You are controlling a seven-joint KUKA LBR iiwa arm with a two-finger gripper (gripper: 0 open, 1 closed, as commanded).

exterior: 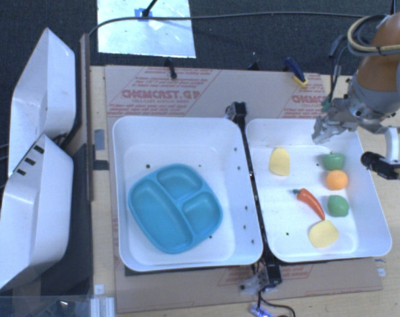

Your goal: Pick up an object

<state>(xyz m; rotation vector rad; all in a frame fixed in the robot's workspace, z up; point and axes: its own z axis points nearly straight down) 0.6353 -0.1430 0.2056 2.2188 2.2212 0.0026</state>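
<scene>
— Gripper is over the far edge of the right bin, near its upper right corner. The grey arm with the orange band comes in from the right side. Nothing is between the metal tips that I can see.

— Is it apart or together?

— I cannot tell. The tips look like one pale blur from this angle.

— Which thing is nearest to it?

— I judge the green piece at the top of the row. It lies just below the gripper and a little to the right in the view, so toward the near side of the bin. The orange ball is touching it or almost, directly under it. Then comes a second green piece, a bit apart.

— And the others?

— A yellow piece lies to the lower left of the gripper, well apart from the rest. The small carrot lies in the middle; its long axis runs slanted, from upper left down to lower right. Another yellow piece is at its lower end, nearly touching.

— So the move?

— I think a short way toward the near side and down is enough for the green piece. The ball beside it may get in the way. The left bin holds a blue tray with compartments, far from the gripper.
</scene>
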